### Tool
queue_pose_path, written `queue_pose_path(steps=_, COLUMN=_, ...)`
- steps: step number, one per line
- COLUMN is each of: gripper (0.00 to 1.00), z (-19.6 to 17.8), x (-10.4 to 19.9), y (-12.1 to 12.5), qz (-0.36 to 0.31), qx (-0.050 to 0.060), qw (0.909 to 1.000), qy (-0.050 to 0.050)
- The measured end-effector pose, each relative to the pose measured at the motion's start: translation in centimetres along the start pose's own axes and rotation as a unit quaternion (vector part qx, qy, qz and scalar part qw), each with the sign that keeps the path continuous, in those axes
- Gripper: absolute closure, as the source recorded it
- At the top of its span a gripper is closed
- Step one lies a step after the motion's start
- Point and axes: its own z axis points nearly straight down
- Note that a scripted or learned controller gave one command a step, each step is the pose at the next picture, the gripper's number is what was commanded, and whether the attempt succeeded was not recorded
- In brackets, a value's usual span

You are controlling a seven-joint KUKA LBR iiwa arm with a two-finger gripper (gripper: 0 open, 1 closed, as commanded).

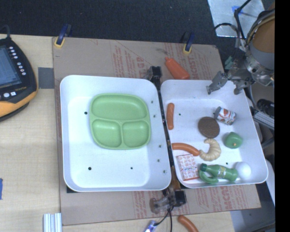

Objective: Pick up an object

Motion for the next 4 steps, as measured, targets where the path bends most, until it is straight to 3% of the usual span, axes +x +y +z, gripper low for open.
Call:
queue_pose_path(steps=1, gripper=0.00, z=14.0, x=0.0, y=-3.4, qz=0.000, qx=0.001, qw=1.0000, qy=0.000)
queue_pose_path(steps=2, gripper=0.00, z=13.8, x=-2.0, y=0.6, qz=0.000, qx=0.000, qw=1.0000, qy=0.001)
queue_pose_path(steps=3, gripper=0.00, z=13.9, x=-1.6, y=-6.1, qz=-0.001, qx=0.000, qw=1.0000, qy=-0.001)
queue_pose_path(steps=4, gripper=1.00, z=12.8, x=-1.7, y=-6.1, qz=-0.003, qx=0.001, qw=1.0000, qy=-0.002)
